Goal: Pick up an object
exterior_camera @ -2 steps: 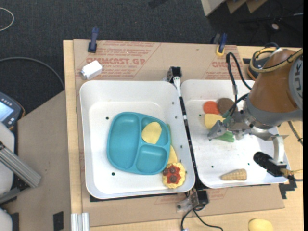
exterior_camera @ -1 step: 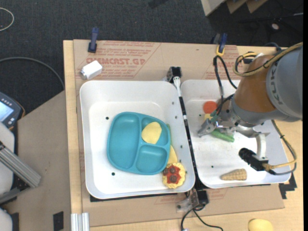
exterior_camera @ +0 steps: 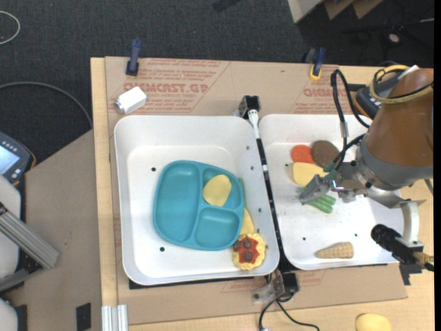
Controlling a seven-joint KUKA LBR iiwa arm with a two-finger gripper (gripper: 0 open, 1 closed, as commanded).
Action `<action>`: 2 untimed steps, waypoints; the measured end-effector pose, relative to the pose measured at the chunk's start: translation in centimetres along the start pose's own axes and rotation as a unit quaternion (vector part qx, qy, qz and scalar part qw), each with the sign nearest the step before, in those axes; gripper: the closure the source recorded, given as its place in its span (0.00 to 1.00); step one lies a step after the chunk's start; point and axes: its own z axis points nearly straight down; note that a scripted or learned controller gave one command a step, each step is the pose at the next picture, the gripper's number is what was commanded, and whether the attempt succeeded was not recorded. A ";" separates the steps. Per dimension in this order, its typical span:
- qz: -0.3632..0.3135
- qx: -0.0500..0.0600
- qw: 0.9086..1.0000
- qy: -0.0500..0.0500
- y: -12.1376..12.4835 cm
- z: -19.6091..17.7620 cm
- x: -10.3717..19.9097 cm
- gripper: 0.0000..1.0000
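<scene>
In the right bin (exterior_camera: 358,257), my gripper (exterior_camera: 313,188) hangs low over the middle left. Just below it lies a green toy piece (exterior_camera: 321,204), partly covered by it. A yellow piece (exterior_camera: 303,173), an orange piece (exterior_camera: 301,154) and a brown round piece (exterior_camera: 324,152) sit close above the gripper. Near the bin's front lies a tan cone-shaped piece (exterior_camera: 335,251). The view does not show anything held.
The left bin (exterior_camera: 134,185) holds a teal divided plate (exterior_camera: 186,205) with a yellow piece (exterior_camera: 218,189) on it. A red-and-yellow toy (exterior_camera: 249,249) lies by the plate's front right corner. The black divider (exterior_camera: 262,171) between the bins runs just left of the gripper.
</scene>
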 end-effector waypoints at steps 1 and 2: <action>0.001 0.002 1.000 -0.001 1.6 0.2 -1.4 0.00; -0.001 0.006 1.000 0.001 -0.3 1.4 3.0 0.00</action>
